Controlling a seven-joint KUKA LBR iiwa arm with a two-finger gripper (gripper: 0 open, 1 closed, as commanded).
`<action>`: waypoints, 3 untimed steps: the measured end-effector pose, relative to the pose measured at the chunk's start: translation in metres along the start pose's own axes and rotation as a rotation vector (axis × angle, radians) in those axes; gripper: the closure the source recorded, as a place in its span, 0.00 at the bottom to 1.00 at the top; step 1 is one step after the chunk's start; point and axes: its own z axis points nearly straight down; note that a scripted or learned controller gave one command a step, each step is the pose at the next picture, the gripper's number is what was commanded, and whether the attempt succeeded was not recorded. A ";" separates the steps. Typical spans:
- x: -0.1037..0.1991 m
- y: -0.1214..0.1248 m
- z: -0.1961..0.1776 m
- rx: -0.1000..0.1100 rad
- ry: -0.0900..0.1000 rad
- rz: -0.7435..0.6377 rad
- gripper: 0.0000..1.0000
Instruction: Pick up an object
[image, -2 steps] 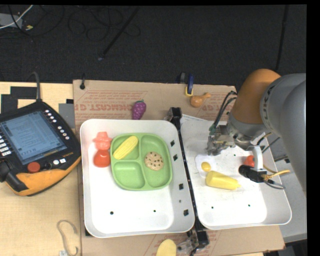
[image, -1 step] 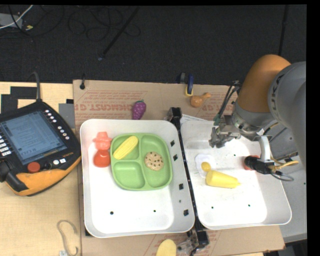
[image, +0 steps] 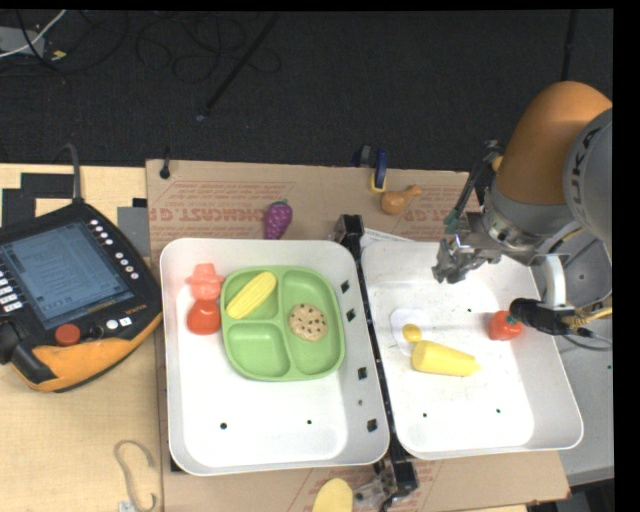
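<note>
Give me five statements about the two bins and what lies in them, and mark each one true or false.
1. The green divided plastic plate sits in the left white bin. True.
2. The round chocolate-chip cookie lies in the right white bin. False: it lies in a right-hand compartment of the green plate.
3. The yellow corn cob lies in the plate's upper left compartment. True.
4. The arm's tool is over the left bin. False: it is at the right bin's far edge.
5. The small red toy lies inside the right bin, right of the yellow wedge-shaped toy. True.
</note>
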 end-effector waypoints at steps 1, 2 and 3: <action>-0.002 0.000 -0.019 0.002 0.000 0.000 1.00; 0.037 -0.022 -0.023 0.007 0.002 -0.001 1.00; 0.094 -0.036 -0.010 0.009 0.002 -0.002 1.00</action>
